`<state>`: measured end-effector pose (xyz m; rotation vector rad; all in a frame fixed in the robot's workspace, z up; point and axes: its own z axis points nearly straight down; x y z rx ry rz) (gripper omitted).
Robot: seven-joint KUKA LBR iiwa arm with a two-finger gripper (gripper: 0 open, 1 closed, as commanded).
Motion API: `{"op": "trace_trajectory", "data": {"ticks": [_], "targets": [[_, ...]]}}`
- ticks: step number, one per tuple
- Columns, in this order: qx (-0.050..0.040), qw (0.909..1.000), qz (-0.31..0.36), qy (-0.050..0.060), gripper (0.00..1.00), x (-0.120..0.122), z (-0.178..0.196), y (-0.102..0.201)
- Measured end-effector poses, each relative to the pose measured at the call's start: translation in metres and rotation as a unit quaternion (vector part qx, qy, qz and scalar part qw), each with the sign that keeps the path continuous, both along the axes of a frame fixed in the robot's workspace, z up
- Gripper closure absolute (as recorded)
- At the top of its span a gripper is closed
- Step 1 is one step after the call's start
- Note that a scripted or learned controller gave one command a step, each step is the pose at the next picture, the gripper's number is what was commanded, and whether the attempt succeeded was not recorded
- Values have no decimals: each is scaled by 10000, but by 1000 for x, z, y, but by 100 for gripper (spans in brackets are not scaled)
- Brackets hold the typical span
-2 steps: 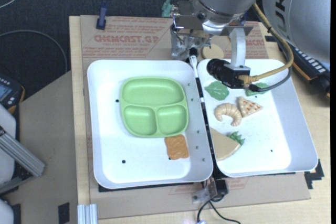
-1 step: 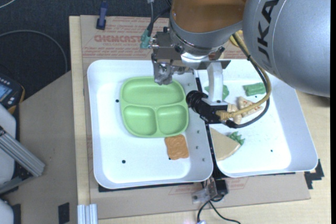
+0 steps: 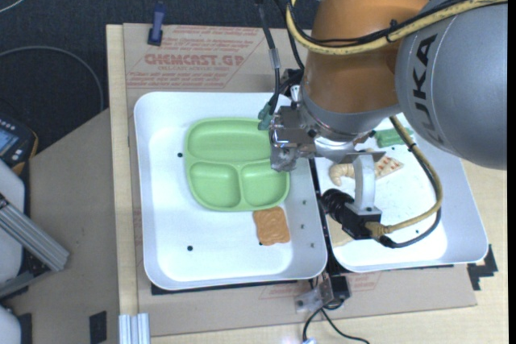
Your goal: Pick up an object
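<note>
A light green divided plate (image 3: 230,165) lies in the middle of the left bin (image 3: 157,197). An orange-brown toast-like piece (image 3: 272,225) lies just in front of the plate's right corner. My gripper (image 3: 282,147) hangs low over the plate's right edge, near the wall between the two bins. The arm's orange band and grey body hide much of the right bin (image 3: 451,225). In that bin, a beige curved piece (image 3: 343,172), a small white and red item (image 3: 390,167) and a green item (image 3: 388,137) show beside the wrist.
A black fitting with a yellow cable (image 3: 355,217) hangs from the wrist over the right bin's near left part. Behind the bins lies a printed cardboard sheet (image 3: 193,56) with a blue clip (image 3: 156,24) at its far left corner.
</note>
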<state>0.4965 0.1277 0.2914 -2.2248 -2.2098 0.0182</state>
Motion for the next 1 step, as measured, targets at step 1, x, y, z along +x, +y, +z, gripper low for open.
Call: {"op": "trace_trajectory", "data": {"ticks": [1], "targets": [[32,9999,35,-93,100,-17,61,-6]]}}
